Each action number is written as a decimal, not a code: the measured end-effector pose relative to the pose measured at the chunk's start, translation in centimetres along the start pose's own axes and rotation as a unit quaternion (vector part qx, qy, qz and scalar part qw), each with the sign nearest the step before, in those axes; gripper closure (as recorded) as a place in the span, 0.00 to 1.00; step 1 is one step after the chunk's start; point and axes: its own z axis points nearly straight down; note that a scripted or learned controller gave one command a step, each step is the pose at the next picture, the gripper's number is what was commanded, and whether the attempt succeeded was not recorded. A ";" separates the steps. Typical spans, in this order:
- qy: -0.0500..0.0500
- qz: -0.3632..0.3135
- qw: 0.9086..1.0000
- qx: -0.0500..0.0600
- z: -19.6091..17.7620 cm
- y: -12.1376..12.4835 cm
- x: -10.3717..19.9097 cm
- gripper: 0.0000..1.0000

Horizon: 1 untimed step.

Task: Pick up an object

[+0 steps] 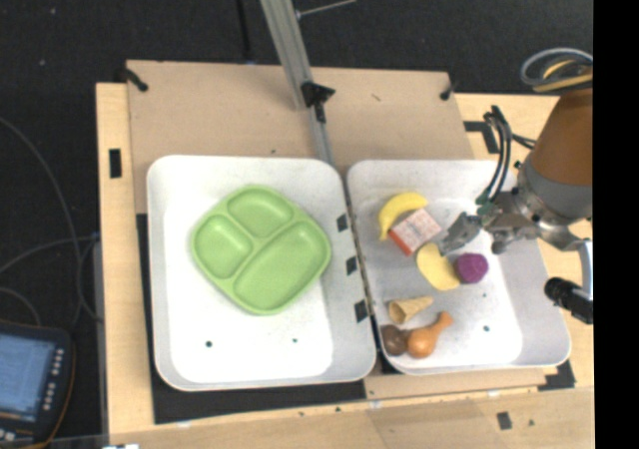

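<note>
Purple ball (471,266) lies in the right bin (539,337) beside a yellow piece (436,266), under my end effector (464,233), whose opening I cannot tell, so I would descend straight and close slowly.

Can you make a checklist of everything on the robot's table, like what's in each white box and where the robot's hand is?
Surface: tan bench bearing a left bin and a right bin.
Job's things: right bin holds banana, small box, yellow piece, purple piece, cone, orange-brown piece.
Clutter: green divided tray in left bin.
Grippers: gripper over right bin, above the yellow piece.
Cables: black cables by the arm.
Surroundings: metal pole, dark floor.
</note>
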 end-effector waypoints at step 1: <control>0.000 0.000 1.000 0.000 4.2 -0.3 -0.2 0.00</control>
